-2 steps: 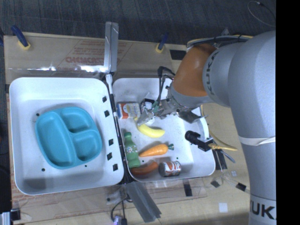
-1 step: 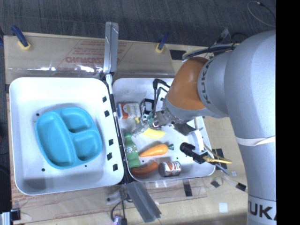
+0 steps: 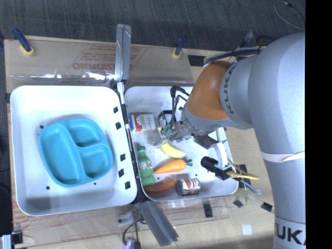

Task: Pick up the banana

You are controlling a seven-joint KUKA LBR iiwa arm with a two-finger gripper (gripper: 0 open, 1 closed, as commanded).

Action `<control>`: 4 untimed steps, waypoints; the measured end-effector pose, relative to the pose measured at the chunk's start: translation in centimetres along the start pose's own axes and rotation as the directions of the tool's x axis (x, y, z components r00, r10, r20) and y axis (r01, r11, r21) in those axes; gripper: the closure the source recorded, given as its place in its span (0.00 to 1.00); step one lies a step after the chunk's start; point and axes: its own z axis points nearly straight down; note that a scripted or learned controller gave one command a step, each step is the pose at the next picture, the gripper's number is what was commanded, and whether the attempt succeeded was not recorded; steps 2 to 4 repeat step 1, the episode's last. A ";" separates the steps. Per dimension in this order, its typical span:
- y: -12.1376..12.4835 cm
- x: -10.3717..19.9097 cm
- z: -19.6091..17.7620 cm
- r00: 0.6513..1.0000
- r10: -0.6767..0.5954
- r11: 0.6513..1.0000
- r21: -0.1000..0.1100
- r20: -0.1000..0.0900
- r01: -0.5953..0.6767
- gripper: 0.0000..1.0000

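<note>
The banana (image 3: 173, 150) is small, yellow and gently curved, lying in the right bin (image 3: 228, 188) just above an orange carrot (image 3: 169, 166). The pincer (image 3: 168, 134) hangs right above it; its grip state cannot be told.

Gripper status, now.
Gripper: right above the banana in the right bin; open or closed cannot be told.

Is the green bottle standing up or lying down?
Lying down: the green bottle rests on its side along the right bin's left wall.
</note>
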 end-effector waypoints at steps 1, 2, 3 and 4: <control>2.5 2.6 -10.3 0.998 0.069 0.998 -0.004 0.001 -0.069 1.00; 2.5 2.6 -10.3 0.998 0.069 0.998 -0.004 0.001 -0.069 1.00; 2.5 2.6 -10.3 0.998 0.069 0.998 -0.004 0.001 -0.069 1.00; 2.5 2.6 -10.3 0.998 0.069 0.998 -0.004 0.001 -0.069 1.00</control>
